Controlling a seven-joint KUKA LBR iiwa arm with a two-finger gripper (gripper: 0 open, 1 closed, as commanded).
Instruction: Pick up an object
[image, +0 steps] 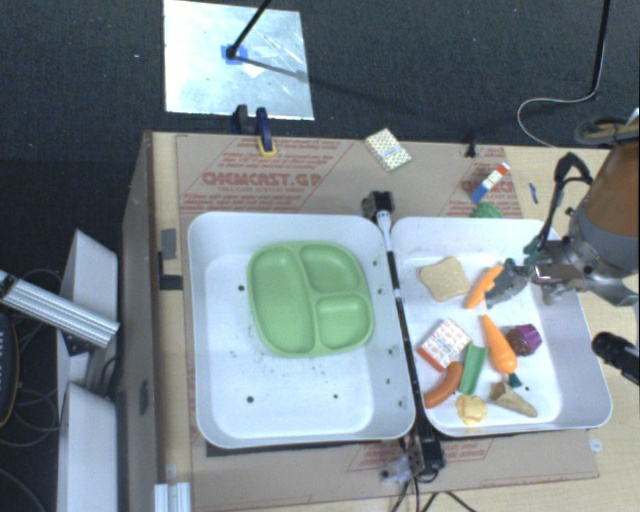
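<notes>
a: starting from what lies nearest the gripper (508, 283). what's there?

b: an orange carrot piece (483, 285) just to its left, touching or almost touching the fingertips. whether the fingers are parted or closed i can't tell; they blur into one dark shape, and nothing is visibly between them. so i'd not call anything held.

a: and below it?

b: a longer carrot (498, 343) and a purple piece (524, 339) side by side, then a green vegetable (472, 367) leaning against a sausage-like orange piece (443, 385). the small red-and-white box (444, 343) sits left of those. further down, a yellow lump (471, 408) and a tan wedge (514, 400) near the bin's front edge.

a: the pale thing to the left of the gripper?

b: a slice of toast (444, 278), lying flat, near the carrot piece.

a: why everything in the right bin (580, 400)?

b: my guess: it's the picking side, within easy reach of the arm. the left bin (220, 400), well apart from the gripper, carries just a green divided plate (310, 298).

a: likely target?

b: the carrot piece, judging by how low and close the gripper is.
</notes>
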